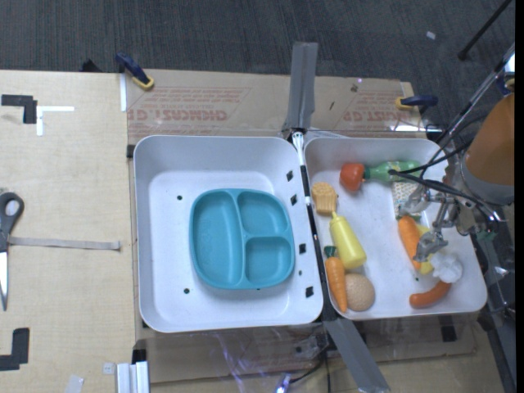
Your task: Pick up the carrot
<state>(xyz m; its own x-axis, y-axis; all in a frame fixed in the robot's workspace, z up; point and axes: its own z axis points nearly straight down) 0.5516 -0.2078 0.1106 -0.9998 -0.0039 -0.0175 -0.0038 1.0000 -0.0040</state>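
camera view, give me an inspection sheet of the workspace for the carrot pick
surface: two white bins side by side, left bin and right bin, on a cardboard-covered bench.
job's things: one carrot lies by the right bin's left wall; a second orange carrot-like piece lies beside the gripper.
clutter: teal divided plate in the left bin; in the right bin a yellow bottle, tomato, waffle piece, sausage and beige egg-like ball.
grippers: low over the right bin's right side; finger state unclear.
cables: black cables run to the wrist.
surroundings: scissors on the wooden table, clamps on the cardboard.
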